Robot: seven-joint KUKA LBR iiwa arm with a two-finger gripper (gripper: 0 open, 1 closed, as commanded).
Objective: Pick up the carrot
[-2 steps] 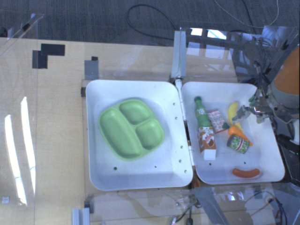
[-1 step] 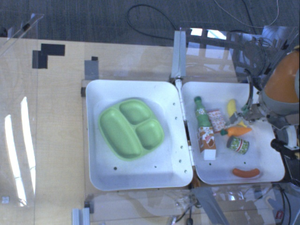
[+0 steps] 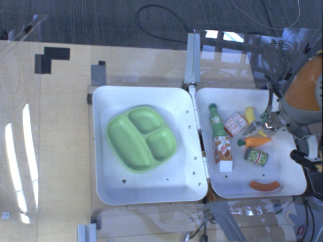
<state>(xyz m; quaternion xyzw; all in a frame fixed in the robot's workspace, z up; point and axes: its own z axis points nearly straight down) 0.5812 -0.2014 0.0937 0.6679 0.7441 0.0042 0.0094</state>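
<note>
The claw point(image 3: 261, 127) is hovering just above the carrot point(image 3: 256, 141) in the right bin point(image 3: 298, 185), its grip impossible to tell, so lowering and closing is probably coming next.

One fixed camera above the bench point(image 3: 60, 135), looking down aslant, both bins point(image 3: 146, 97) framed

The carrot point(image 3: 256, 141) is small and orange, with a short green top at its left end. It lies on its side, nearly level, its tapered orange tip pointing toward the right edge of the right-hand bin point(image 3: 303, 185). It rests on the bin's white floor, in the right half, about midway between the far edge and the near edge.
</note>
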